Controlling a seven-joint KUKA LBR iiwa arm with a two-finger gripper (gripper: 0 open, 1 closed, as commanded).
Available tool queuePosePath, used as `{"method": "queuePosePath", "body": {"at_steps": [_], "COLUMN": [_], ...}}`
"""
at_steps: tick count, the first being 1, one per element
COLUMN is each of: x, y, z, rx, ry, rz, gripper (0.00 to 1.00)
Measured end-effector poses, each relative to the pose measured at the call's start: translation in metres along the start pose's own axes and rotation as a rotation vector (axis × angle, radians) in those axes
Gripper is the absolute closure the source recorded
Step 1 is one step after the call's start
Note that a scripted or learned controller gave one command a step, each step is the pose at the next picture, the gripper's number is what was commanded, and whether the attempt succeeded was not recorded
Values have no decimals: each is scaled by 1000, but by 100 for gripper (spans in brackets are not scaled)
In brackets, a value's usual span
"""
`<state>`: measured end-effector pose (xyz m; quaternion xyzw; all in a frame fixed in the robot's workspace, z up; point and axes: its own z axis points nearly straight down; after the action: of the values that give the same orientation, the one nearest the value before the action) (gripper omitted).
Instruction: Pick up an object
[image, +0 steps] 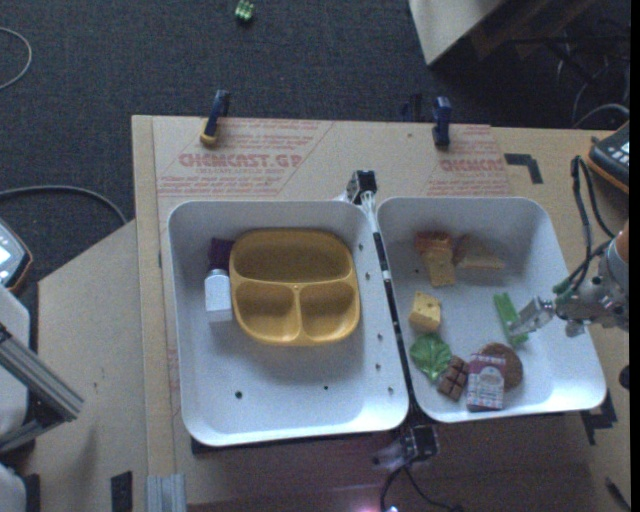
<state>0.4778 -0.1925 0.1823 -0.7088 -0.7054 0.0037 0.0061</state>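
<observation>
Pincer over the right bin, fingers spread apart, gripping nothing.
Left of the green strip: yellow tray, cheese wedge; just right of the strip: pincer tips.

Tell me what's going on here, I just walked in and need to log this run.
A robot arm reaches in from the right over the right bin, which holds small toy foods. Its gripper hangs beside a green piece, with a cheese wedge and a leaf further left. Nothing looks lifted. The left bin holds a yellow divided tray and a small white bottle.
</observation>
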Motion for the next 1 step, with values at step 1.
{"method": "queuePosePath", "body": {"at_steps": [1], "x": [0], "y": [3], "z": [-7], "rx": [-14], "ry": [-4], "rz": [-4], "gripper": [0]}}
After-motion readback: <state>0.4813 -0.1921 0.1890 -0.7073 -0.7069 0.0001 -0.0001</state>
